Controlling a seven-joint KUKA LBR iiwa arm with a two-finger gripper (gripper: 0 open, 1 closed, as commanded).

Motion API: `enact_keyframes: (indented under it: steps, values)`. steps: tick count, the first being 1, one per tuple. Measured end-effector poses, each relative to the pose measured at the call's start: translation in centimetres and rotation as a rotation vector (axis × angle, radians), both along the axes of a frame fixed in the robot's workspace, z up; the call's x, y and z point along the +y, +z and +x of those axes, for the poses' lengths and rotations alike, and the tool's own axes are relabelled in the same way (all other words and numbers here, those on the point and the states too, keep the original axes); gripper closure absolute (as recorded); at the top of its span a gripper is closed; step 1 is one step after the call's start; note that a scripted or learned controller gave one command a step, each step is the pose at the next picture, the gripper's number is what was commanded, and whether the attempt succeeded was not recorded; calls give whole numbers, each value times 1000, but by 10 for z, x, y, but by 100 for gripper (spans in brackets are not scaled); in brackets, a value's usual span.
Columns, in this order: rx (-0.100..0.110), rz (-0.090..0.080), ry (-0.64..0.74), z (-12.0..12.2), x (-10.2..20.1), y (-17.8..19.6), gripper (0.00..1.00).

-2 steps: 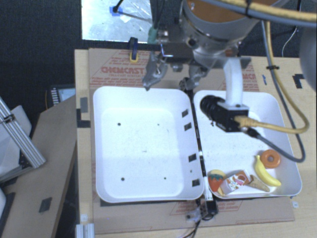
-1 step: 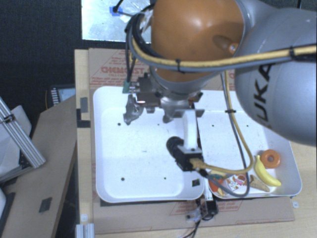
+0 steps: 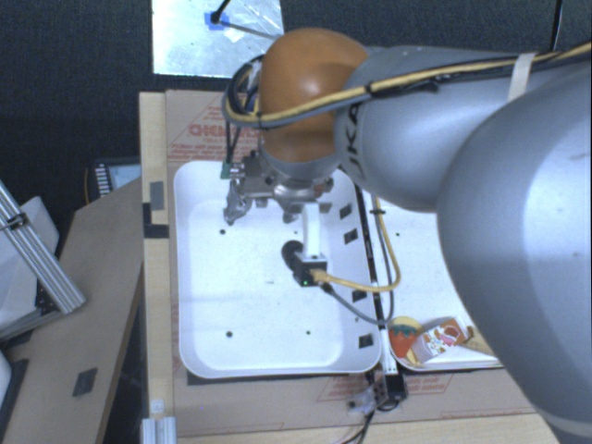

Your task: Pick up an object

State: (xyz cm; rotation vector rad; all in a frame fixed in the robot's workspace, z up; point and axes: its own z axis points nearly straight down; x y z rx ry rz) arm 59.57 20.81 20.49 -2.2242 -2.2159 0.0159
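Claw low over left bin; open or closed, cannot tell. Visible candidate: colourful packet, right bin, 4 o'clock from claw, well apart. Rise, cross divider, descend centred.

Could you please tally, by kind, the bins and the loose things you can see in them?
White bins: 2, left bin and right bin
Orange-and-white packet: 1, in the right bin
Total: 3

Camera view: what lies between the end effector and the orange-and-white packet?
In the camera view: bare left bin floor, then the bins' adjoining rims, between end effector and packet.
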Motion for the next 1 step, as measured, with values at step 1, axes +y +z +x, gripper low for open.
enact_keyframes:
  steps: [1]
  values:
    - [-24, 15, 11, -66, 14, 167, 0]
